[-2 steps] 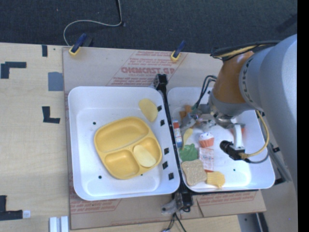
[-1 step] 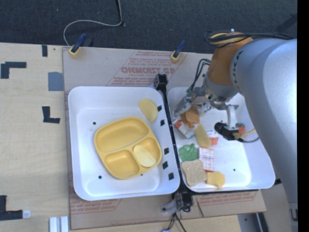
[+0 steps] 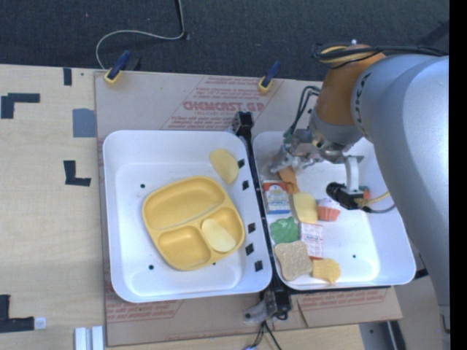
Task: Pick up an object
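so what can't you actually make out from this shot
- Gripper, camera view: whether it holds anything; the wrist above covers it, and an orange piece sits right below.
- Printed packets in the right bin: print too small to read.
- Arm's upper part: cut off by the right edge.
- Black fitting beside the gripper: too small and dark to identify.
- Pale yellow piece in the yellow tray: too blurred to name.

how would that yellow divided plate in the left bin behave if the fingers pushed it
The yellow three-compartment plastic plate looks rigid and light, so it would probably slide across the smooth left white bin rather than tip. The pale yellow round piece lying loose in one compartment might shift.
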Available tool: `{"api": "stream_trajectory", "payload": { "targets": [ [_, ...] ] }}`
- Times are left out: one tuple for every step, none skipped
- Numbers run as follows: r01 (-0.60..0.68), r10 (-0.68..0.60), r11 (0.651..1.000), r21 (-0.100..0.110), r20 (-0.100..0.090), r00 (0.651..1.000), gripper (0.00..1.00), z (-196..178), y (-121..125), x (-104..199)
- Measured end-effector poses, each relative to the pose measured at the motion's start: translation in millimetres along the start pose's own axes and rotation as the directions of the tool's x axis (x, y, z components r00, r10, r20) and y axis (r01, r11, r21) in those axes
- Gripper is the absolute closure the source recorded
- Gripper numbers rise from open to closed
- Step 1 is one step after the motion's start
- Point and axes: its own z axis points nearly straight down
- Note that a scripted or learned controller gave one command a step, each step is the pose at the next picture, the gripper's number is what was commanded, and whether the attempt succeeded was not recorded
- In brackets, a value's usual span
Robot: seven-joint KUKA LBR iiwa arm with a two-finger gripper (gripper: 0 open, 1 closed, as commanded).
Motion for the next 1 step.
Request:
{"api": "stream_trajectory", "payload": {
  "targets": [
    [-0.002,0.002,1.0,0.0,-0.003,1.0,1.0,-93.8,-61.5,21.9]
  ]
}}
